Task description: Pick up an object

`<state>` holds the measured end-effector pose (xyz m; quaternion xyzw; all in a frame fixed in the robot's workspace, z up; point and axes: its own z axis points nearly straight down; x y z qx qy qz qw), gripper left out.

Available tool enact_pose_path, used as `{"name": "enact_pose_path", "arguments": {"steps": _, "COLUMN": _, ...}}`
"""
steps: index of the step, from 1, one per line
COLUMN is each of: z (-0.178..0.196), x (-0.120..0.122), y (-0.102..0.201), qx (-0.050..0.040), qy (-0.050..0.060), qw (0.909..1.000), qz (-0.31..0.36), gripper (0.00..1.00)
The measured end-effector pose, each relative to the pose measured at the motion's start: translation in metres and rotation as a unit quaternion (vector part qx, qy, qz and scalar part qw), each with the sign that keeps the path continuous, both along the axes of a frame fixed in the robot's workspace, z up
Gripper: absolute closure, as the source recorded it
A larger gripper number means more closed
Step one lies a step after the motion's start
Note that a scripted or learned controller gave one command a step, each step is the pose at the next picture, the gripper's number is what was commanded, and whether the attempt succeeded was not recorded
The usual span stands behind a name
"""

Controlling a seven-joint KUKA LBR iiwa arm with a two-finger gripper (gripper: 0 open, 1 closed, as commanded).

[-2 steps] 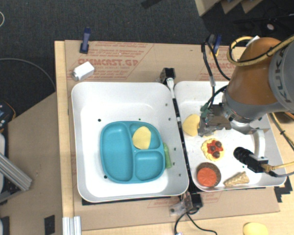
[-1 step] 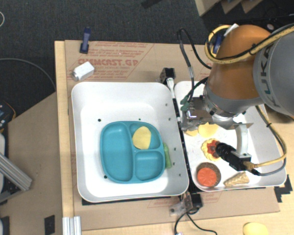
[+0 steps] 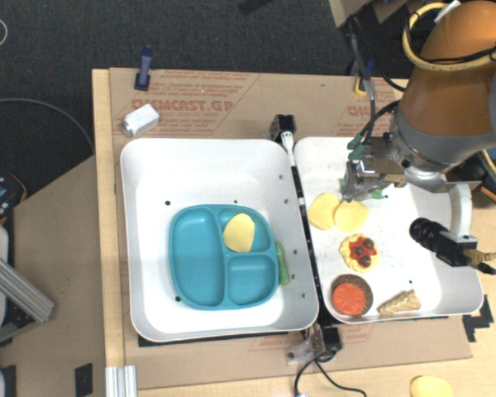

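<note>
The pincer [image 3: 357,190] hung just above two yellow discs [image 3: 336,213], seemingly lined up for a grab, though I couldn't tell how far it gaped.

You had a dark carpeted floor [image 3: 58,23] all around, thin cables looping across it, and a tan printed cardboard sheet [image 3: 215,98] covered the surface, blue clamp [image 3: 144,68] on its far edge.

Single fixed camera above bench [image 3: 231,89], slanted down, seemingly mid-range.
</note>
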<state>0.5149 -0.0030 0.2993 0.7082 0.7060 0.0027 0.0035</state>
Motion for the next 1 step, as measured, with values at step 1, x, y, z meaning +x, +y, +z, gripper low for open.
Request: {"name": "enact_pose_path", "arguments": {"steps": 1, "z": -0.0299, "x": 0.0, "y": -0.0184, "qx": 0.0008, "qy": 0.007, "qw": 1.0, "qz": 0.0, "gripper": 1.0}}
